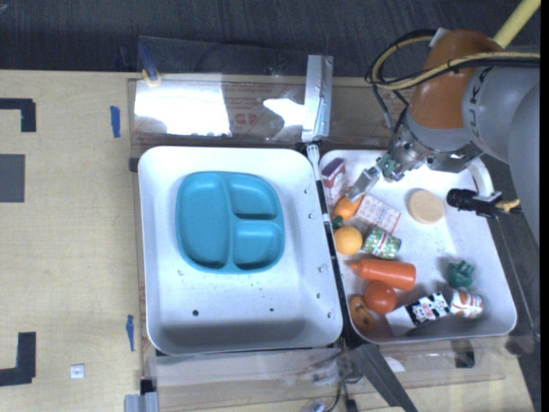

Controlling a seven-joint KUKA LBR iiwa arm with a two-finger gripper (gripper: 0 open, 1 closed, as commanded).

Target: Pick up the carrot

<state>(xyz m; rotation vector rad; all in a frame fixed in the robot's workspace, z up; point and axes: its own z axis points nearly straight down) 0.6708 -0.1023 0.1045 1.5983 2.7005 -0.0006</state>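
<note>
The carrot [388, 271], a long orange-red piece, lies on its side in the lower middle of the right bin [497, 256], pointing left and right. My gripper [380, 173] hangs over the upper left part of that bin, well above the carrot in the view. It is close to a pink-and-white box [378, 213] and a small orange piece with a green top [346, 207]. Nothing is visibly held in it. The wrist and its orange band [446, 84] reach in from the upper right.
Around the carrot lie a yellow-orange ball [348, 240], a green can [383, 245], a red round fruit [380, 298], a cow-patterned carton [426, 309], a green toy [461, 273] and a tan disc [425, 206]. The left bin [163, 299] holds a blue divided tray [230, 220].
</note>
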